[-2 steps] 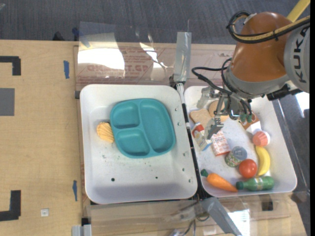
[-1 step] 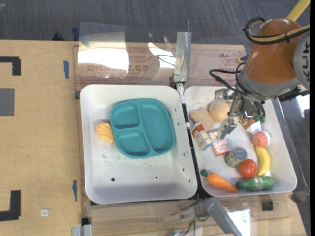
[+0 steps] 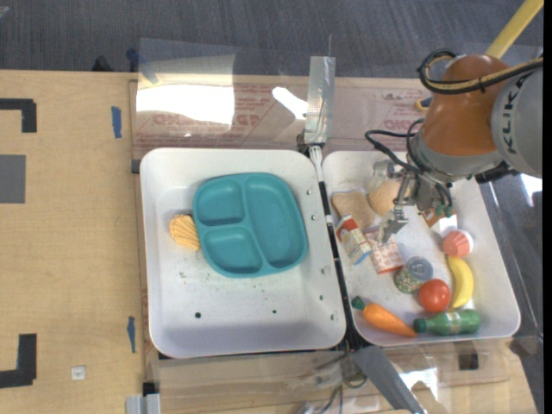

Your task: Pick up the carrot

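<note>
The carrot [image 3: 385, 318], orange with a green top, lies flat near the front left corner of the right bin [image 3: 503, 261]. My gripper [image 3: 417, 213] hangs over the back middle of that bin, well behind the carrot and apart from it. Its fingers look open, with nothing between them. It hovers beside a tan egg-shaped piece [image 3: 383, 198] and above a small red and white packet [image 3: 387, 255].
Around the carrot lie a green bottle [image 3: 448, 323], a red tomato [image 3: 435, 295], a banana [image 3: 461, 281], a tin can [image 3: 415, 272] and a red and white ball [image 3: 456, 243]. The left bin [image 3: 164, 309] holds a teal divided plate [image 3: 250, 222] and a yellow shell-shaped piece [image 3: 184, 230].
</note>
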Robot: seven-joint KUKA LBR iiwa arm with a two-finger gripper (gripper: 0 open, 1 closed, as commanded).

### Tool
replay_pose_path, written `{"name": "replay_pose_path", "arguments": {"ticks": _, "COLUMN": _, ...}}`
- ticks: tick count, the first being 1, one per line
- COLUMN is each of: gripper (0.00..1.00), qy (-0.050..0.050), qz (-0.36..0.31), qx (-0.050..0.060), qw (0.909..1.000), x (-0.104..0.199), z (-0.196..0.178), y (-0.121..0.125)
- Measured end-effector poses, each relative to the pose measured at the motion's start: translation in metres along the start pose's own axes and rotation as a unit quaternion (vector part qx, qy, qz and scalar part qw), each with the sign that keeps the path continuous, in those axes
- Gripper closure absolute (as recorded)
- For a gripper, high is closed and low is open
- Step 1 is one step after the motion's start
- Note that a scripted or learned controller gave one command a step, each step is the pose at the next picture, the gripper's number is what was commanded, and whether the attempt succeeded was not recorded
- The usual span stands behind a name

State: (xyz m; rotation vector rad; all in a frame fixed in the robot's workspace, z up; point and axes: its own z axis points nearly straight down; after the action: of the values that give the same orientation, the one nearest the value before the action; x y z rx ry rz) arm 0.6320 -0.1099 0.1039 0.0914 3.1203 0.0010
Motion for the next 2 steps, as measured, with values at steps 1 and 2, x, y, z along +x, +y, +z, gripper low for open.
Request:
{"name": "replay_pose_path", "arguments": {"ticks": 1, "gripper": 0.00, "qy": 0.000, "qz": 0.053, "qx": -0.001, "qw": 0.9986, "x": -0.034, "z": -0.092, "y": 0.070}}
{"name": "replay_pose_path", "arguments": {"ticks": 2, "gripper": 0.00, "qy": 0.008, "qz": -0.071, "qx": -0.001, "qw": 0.9975, "x": 0.068, "z": -0.083, "y": 0.089}}
